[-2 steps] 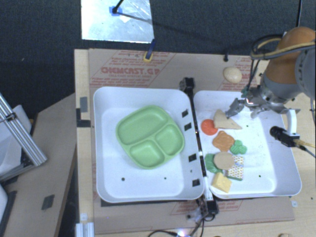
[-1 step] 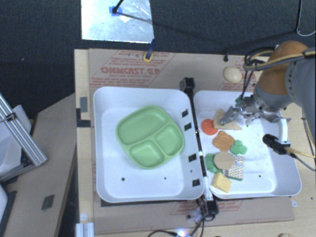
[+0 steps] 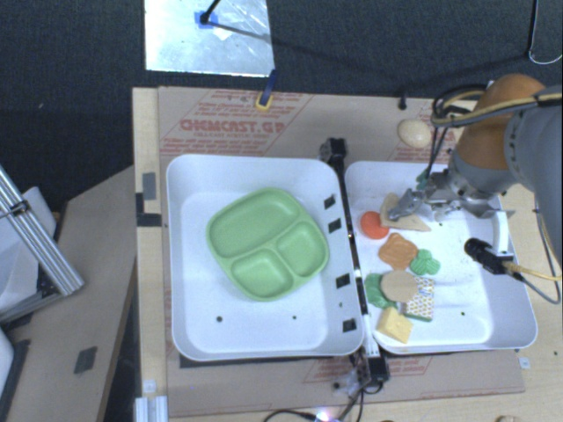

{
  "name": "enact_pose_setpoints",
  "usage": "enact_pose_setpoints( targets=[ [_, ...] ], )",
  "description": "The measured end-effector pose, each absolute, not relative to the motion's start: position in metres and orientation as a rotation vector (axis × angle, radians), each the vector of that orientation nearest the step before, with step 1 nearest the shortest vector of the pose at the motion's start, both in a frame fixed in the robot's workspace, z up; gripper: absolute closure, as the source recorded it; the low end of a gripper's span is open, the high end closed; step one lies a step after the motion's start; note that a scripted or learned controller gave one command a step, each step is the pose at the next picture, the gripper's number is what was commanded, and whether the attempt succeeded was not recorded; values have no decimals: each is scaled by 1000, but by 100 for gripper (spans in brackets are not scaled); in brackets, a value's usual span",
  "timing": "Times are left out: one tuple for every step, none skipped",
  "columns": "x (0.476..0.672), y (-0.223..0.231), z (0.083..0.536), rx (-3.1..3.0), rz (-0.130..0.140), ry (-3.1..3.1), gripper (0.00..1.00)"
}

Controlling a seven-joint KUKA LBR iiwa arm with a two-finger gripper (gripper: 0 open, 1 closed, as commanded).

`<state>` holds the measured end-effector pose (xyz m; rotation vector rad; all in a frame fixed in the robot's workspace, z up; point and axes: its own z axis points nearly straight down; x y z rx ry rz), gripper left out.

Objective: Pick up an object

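A cluster of small toy food pieces is seen in the right bin (image 3: 506,323), toward its left half. A red-orange round piece (image 3: 373,225) lies near the bin's left wall. Just to its right, a pale tan wedge (image 3: 413,222) is seen directly beneath the gripper (image 3: 406,207). Below these an orange piece (image 3: 398,251) rests beside a green ruffled piece (image 3: 426,263). Further toward the near edge a tan round disc (image 3: 398,285) overlaps a green leafy piece (image 3: 375,288), with a speckled patterned piece (image 3: 422,301) beside it and a yellow block (image 3: 395,324) closest to the front rim.

The gripper is lowered into the far left part of the right bin, over the tan wedge and just right of the red-orange piece. Whether the pincer is released or clenched cannot be told from this view, and nothing is clearly seen between its parts. The grey arm (image 3: 528,156) with its orange band (image 3: 493,121) is reached in from the right. A black cylindrical fitting (image 3: 482,253) with a cable is seen at the right side of the bin.

In the left bin (image 3: 193,323) a light green divided tray (image 3: 267,243) with three compartments is laid, turned at a slant. Both bins are set on a cardboard sheet (image 3: 233,123). A beige egg-shaped object (image 3: 414,133) lies on that sheet beyond the right bin.
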<state>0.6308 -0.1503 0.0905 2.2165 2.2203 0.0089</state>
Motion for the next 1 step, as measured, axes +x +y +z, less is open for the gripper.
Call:
enact_pose_setpoints(
  targets=[
    [633, -150, 103, 2210, 19, 2216, 100]
  ],
)
